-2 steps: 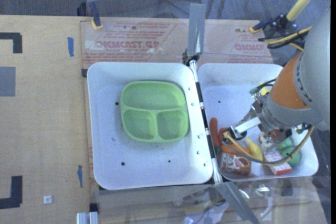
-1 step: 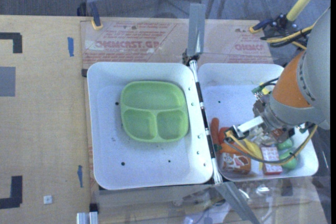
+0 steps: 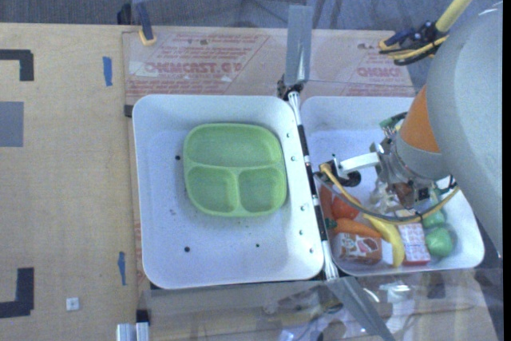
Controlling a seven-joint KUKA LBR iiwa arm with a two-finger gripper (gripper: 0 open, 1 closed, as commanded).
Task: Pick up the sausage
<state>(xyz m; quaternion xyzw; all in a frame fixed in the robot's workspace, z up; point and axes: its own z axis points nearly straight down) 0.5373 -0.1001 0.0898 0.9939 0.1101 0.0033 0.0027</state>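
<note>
Nearest to me, along the near wall of the right bin (image 3: pixel 473 250), lies a crowd of toy food: a packet with a red and white label (image 3: pixel 358 249), a yellow banana (image 3: pixel 389 235) curving across it, a small red and white carton (image 3: pixel 413 243) and a green round fruit (image 3: pixel 438 240) at the right. Just behind the packet I see an orange-red sausage (image 3: pixel 354 227) lying roughly left to right, touching the packet and the banana, with a red piece (image 3: pixel 342 206) right behind it, near the bin's left wall.

From the right the grey arm (image 3: pixel 471 100) reaches in with its orange band (image 3: pixel 418 126) over the right bin. I can make out the gripper (image 3: pixel 397 192) under the wrist, low over the pile and a little to the right of the sausage, but cables and the wrist body cover its tip, so I cannot tell how wide it stands or whether it touches or has hold of anything. A yellow cable (image 3: pixel 345 184) loops from it over the food, crossing close to the sausage.

Left of that, the left bin (image 3: pixel 156 251) carries a green divided plate (image 3: pixel 235 169) lying flat, well apart from the pile. Both bins sit on the counter (image 3: pixel 60 172), with a printed cardboard sheet (image 3: pixel 200 62) at the far side.
</note>
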